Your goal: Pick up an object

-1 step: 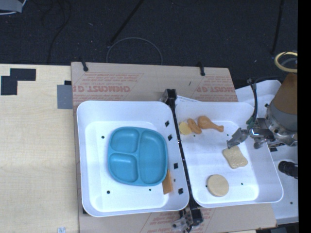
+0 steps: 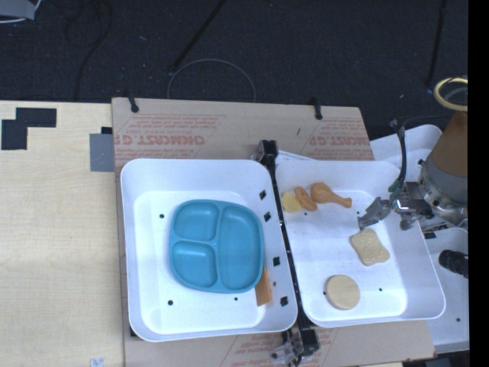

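Tool (image 2: 376,211) hovers over right bin (image 2: 428,281), fingers' state unclear. Toast slice (image 2: 370,247) lies in right bin, just below tool, apart from it. Round cookie (image 2: 342,291) nearer bin's front edge. Drumstick (image 2: 330,196) toward bin's back.

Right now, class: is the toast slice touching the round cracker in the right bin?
Apart. The camera view shows the toast slice lying above the round cracker, with a plain strip of white bin floor between them.

Bright, even light; perhaps slightly soft.
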Robot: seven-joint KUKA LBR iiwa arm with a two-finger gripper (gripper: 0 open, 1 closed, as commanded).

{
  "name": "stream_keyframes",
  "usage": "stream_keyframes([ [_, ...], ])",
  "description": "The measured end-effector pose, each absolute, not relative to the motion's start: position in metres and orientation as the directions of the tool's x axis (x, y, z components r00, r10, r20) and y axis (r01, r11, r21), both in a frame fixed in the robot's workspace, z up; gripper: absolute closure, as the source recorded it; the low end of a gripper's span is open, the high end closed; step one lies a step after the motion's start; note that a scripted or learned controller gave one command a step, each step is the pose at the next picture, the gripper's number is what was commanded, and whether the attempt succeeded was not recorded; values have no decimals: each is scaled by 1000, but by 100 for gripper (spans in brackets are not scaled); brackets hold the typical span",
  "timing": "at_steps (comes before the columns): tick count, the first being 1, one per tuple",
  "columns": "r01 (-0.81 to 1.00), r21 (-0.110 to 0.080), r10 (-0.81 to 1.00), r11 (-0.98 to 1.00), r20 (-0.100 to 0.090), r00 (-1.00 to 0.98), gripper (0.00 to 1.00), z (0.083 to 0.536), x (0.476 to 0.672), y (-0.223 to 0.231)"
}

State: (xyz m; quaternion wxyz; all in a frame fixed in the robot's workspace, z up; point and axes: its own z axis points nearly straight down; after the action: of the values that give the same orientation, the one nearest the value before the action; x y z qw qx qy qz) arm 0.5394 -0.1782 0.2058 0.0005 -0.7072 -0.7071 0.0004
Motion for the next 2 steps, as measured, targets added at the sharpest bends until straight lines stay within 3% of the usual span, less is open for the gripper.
stream_keyframes([
  [1,1000,-8,1000,1,3,-1,0,145,542,-170],
  [2,1000,-2,1000,0,-1,0,0,93,542,-169],
])
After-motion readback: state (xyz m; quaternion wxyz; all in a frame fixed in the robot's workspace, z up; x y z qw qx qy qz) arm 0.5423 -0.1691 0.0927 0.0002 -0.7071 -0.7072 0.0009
